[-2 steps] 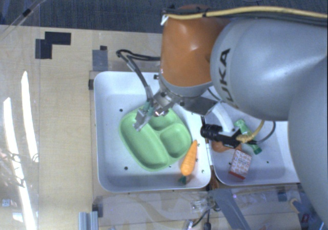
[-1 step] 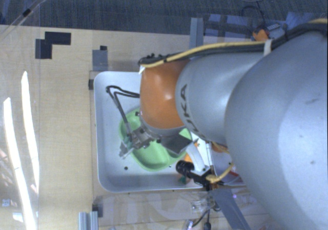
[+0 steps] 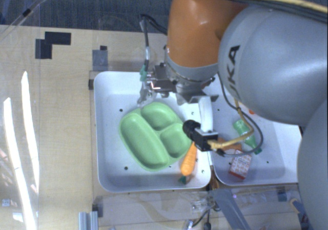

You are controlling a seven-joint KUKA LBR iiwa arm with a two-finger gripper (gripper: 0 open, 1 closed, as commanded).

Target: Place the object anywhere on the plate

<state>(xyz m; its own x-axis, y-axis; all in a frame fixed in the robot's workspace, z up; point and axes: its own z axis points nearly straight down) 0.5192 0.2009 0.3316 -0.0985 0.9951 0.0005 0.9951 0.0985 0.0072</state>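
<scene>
A light green plate (image 3: 154,134) with three compartments lies in the left white bin (image 3: 110,121). An orange carrot (image 3: 188,161) with a green stub end rests on the bin floor, against the plate's lower right rim. My gripper (image 3: 147,86) hangs over the plate's far edge, just under the orange wrist band (image 3: 197,29). Most of the gripper is hidden by the arm, and I see nothing held in it.
The right bin (image 3: 271,172) holds a green bottle-like item (image 3: 245,134) and a small red and white box (image 3: 240,166). A black connector with a yellow cable (image 3: 201,137) dangles above the plate's right side. The big grey arm covers the upper right.
</scene>
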